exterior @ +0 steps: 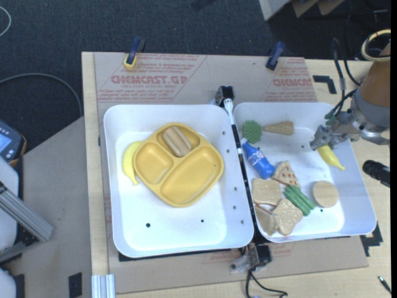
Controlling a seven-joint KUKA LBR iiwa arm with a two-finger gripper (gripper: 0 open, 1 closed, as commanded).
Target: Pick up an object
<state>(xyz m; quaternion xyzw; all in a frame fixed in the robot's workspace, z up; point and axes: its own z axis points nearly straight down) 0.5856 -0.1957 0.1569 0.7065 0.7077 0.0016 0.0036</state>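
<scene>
Your gripper [327,139] sits low in the right bin [360,191], directly over the upper end of a small yellow banana-shaped toy [332,157]. You cannot tell how the jaws stand, nor whether they grip the toy. Below the jaws lies a round tan disc [325,194]. To their left sit crackers [276,205], a green piece [298,198], a blue bottle [257,159] and a tan cone [278,128]. Further left, the left bin [124,222] holds a yellow divided plate [180,165].

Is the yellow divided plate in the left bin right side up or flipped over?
Right side up: the plate shows its three open compartments facing the camera, and a hot dog lies in the top one.
</scene>
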